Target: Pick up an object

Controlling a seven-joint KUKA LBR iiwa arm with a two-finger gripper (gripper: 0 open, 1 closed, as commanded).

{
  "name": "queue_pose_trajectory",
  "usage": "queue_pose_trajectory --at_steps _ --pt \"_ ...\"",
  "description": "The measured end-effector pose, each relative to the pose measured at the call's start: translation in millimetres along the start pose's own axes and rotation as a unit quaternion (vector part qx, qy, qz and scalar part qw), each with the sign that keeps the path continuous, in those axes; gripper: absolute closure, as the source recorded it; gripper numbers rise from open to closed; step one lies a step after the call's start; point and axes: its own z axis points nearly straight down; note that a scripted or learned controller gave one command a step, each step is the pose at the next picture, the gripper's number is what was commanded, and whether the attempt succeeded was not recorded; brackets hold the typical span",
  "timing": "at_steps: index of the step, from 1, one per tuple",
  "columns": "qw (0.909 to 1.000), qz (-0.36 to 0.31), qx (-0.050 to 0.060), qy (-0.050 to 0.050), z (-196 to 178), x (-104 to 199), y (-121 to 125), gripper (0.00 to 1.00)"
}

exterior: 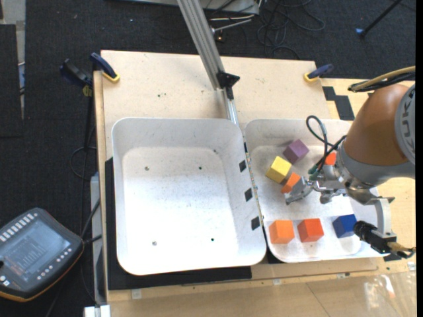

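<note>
The arm point(380, 134) reached in from the right over the right-hand bin point(264, 134), with the gripper point(297, 191) low among the blocks at the bin's middle. Step in hand, as I judged it: the descent or close onto a block — no lift yet.

The nearest candidate was a small orange block point(290, 180), lying just beside the yellow cube point(279, 170) and right at the gripper's tip. The grey metal of the tool covered part of it, so only a sliver of orange showed. Whether the tool was wide, narrow or closed on that block could not be told from this angle; no block was plainly seen held.

Other pieces in the same bin: a purple cube point(296, 150) near the yellow one, toward the far wall; an orange cube point(282, 231), a red-orange cube point(310, 230) and a blue cube point(344, 225) in a loose row along the near wall, apart from the tool. The left-hand bin point(132, 134) held only dark specks.

Next move, in my judgement, called for a firm close on the small orange block without nudging the yellow cube touching or nearly touching it — then a straight lift clear of the bin floor.
</note>
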Motion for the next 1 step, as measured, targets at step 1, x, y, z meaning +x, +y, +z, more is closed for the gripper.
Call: queue_pose_trajectory --at_steps 1 --pt "1.0000 0.000 -0.001 0.000 43.5 1.1 -2.9 0.00"
